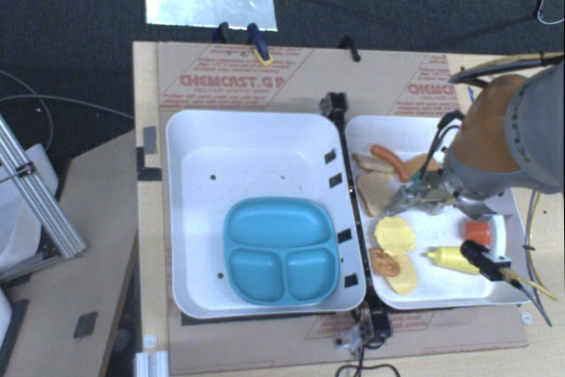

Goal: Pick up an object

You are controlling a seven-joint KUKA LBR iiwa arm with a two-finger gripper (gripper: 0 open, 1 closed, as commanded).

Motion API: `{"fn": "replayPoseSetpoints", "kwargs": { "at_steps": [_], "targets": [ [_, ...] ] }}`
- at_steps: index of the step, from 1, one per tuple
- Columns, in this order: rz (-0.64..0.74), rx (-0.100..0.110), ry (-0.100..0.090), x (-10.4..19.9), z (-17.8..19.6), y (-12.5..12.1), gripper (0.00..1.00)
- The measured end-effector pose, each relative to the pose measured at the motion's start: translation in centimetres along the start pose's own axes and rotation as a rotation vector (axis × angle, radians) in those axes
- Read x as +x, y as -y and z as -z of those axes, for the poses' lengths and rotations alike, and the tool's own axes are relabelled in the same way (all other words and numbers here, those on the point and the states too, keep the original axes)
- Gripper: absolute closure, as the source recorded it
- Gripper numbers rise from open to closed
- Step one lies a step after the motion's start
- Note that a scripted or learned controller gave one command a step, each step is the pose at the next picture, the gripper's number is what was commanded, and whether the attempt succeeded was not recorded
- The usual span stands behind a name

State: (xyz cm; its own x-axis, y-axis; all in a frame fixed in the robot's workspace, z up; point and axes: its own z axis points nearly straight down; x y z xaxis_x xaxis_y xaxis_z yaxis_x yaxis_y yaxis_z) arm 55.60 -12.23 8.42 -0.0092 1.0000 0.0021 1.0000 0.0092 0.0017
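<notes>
Two white bins (256, 132), one blue tray (281, 250)

left bin (190, 146): tray (281, 248) | right bin (397, 130): food items, tool (408, 195)

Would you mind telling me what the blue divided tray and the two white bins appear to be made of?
The blue divided tray looks like moulded plastic, matte, with soft rounded compartment edges. The left white bin and right white bin look like thin formed plastic, smooth and slightly glossy, though the view cannot confirm it.

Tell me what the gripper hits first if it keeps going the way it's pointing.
Probably the tan bread slice. The gripper points toward the view's left, low over the right bin, and the slice lies just ahead of its tips. Depth is unclear, so it might pass above it and meet the bin's left wall.
</notes>
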Motion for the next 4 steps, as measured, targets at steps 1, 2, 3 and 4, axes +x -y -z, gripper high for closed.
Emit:
{"fn": "replayPoseSetpoints", "kwargs": {
  "at_steps": [1, 2, 3, 4],
  "targets": [
    [-0.009, 0.005, 0.001, 0.6, 0.0, 4.9, 0.00],
    [-0.007, 0.003, 0.000, 2.8, 0.0, 7.0, 0.00],
    [-0.007, -0.001, 0.001, 2.7, 1.0, 6.8, 1.00],
    [0.002, -0.015, 0.003, 6.4, 10.6, -1.9, 1.00]
  ]
}}
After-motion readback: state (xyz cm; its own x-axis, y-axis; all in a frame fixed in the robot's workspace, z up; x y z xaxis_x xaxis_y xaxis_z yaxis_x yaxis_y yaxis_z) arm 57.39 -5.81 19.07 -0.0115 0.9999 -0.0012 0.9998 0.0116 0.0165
